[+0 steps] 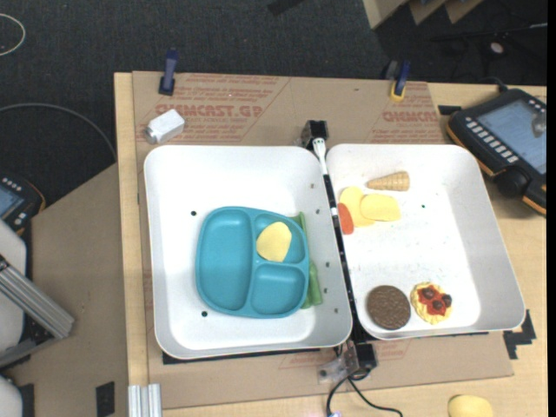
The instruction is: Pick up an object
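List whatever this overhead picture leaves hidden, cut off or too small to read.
- Green item: mostly hidden under the blue divided tray, camera view.
- Orange piece: partly covered by the yellow pieces.
- Yellow object: cut off by the bottom edge.
- Pendant: cut off by the right edge; screen too small to read.

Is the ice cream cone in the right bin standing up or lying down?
Lying down: the tan ice cream cone rests on its side on the right white bin's floor, tip pointing left.

In the right white bin [469, 233] lie a tan waffle cone [388, 181] on its side, a yellow flat piece [372, 208] touching a small orange piece [346, 221], a brown round cookie [387, 306] and a small pizza-like disc [432, 302]. A pale yellow piece [274, 241] rests on the blue divided plate [230, 263] in the left white bin [174, 233].
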Robot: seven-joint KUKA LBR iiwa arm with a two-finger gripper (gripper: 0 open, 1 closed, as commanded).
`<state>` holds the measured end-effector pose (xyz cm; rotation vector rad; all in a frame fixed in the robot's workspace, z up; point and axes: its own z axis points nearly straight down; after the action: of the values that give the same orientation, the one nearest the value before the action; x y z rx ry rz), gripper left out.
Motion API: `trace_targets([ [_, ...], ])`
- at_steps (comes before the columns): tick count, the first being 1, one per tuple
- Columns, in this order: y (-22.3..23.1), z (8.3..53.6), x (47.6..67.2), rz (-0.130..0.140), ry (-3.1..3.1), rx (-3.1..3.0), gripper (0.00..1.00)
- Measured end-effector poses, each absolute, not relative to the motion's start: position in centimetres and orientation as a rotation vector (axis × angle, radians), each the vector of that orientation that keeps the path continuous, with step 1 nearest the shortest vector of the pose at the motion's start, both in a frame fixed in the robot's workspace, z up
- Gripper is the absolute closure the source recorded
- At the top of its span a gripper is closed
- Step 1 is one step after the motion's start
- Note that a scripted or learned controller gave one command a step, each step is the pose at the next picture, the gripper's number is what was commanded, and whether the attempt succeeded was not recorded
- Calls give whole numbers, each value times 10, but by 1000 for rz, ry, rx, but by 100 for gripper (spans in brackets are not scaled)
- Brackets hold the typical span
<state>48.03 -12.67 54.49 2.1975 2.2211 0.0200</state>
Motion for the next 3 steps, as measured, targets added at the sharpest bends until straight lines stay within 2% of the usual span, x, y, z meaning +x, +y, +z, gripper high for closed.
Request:
trace_targets([
  [1, -9, 515, 479, -1, 2239, 2209, 0],
  [2, -16, 527, 480, 3, 2222, 2218, 100],
  [3, 13, 423, 479, -13, 2230, 2224, 100],
])
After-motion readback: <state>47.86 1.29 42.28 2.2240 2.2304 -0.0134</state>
